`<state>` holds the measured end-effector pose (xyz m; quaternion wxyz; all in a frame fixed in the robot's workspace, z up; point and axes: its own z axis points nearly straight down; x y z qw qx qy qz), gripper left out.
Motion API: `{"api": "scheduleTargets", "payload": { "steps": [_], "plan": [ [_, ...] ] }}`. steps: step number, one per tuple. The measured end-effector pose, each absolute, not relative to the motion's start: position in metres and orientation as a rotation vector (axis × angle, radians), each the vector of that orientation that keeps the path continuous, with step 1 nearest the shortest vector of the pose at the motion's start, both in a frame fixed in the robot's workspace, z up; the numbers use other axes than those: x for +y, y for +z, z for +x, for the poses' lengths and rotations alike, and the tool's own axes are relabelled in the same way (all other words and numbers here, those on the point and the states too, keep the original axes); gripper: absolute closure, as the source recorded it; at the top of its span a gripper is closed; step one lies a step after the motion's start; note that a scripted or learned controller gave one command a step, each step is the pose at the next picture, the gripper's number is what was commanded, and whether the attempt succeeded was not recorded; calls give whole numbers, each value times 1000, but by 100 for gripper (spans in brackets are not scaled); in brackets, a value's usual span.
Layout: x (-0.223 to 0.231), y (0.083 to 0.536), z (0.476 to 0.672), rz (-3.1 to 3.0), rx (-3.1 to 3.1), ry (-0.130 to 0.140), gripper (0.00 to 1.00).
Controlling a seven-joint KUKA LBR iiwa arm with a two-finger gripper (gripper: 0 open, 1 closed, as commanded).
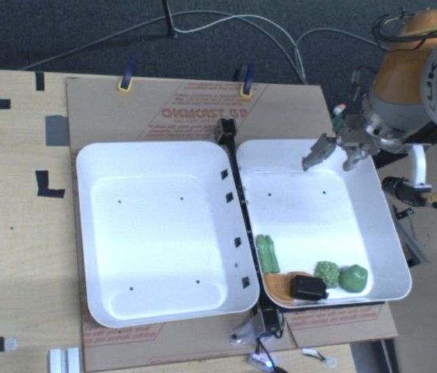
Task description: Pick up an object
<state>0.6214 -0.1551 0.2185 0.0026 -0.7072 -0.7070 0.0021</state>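
While the toys sit in the near corner of the right bin (pixel 373 208), nothing is picked up yet. Nearest are a black block (pixel 308 287) on a brown piece (pixel 279 286), a bumpy green ball (pixel 327 272), a smooth green one (pixel 353 277) and a green stick (pixel 266 253). Farther back, the end effector (pixel 334 155) hangs over the far edge, fingers apart and holding nothing. Next it must come nearer, go down and close.

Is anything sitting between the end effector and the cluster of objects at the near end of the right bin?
Nothing visible. The end effector hovers over the right bin's far edge with fingers spread; bare white floor lies between it and the green cylinder, wooden piece, black block, bumpy green object and smooth green object.
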Motion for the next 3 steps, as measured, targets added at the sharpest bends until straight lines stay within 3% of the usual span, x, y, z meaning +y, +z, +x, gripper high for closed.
{"api": "scheduleTargets", "payload": {
  "steps": [1, 3],
  "plan": [
    [-155, 222, 623, -2221, -2222, 0, 0],
    [-159, 109, 609, -2218, -2219, 5, 0]
  ]
}}
